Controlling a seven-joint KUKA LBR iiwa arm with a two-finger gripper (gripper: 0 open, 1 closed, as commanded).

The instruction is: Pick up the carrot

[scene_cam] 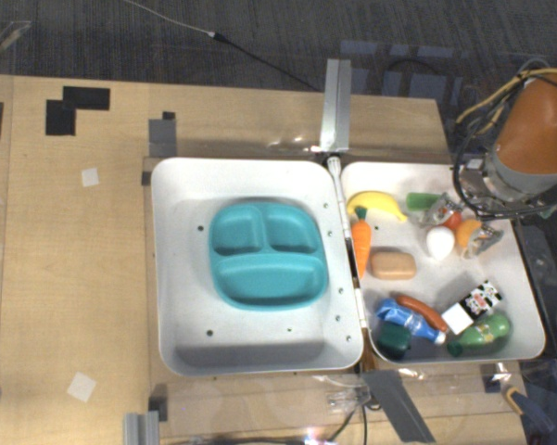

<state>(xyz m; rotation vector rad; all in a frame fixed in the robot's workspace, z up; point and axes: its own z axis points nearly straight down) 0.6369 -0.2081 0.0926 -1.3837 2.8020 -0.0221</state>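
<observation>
Carrot (360, 246) low in the right-hand bin (524, 281), tight along the wall next to the other bin (181, 248), which holds a teal tray (264, 253). Long and thin, lying up-and-down in the camera view, green top at the far end, pointed tip at the near end. Just beside a yellow banana (375, 205) at the leafy end and a tan bread roll (392, 265) by the lower half. Gripper (462, 226) over the far right part of the same bin, well apart from the carrot, with a white egg (439, 242) and the bread roll in between. Fingers (485, 240) spread wide, with a small orange thing (467, 234) sitting in the gap; hard to tell whether touching it or not. Not the carrot, in any case - no carrot between the fingers. Likely next: a move toward the view's left, across the egg, to get over the middle of the carrot. Best to turn the wrist so that the fingers close across the thin way, not along the long way. Tricky bit - the bin wall on 1 side of the carrot leaves little room for a finger there, so a slip or a bump looks quite possible.
</observation>
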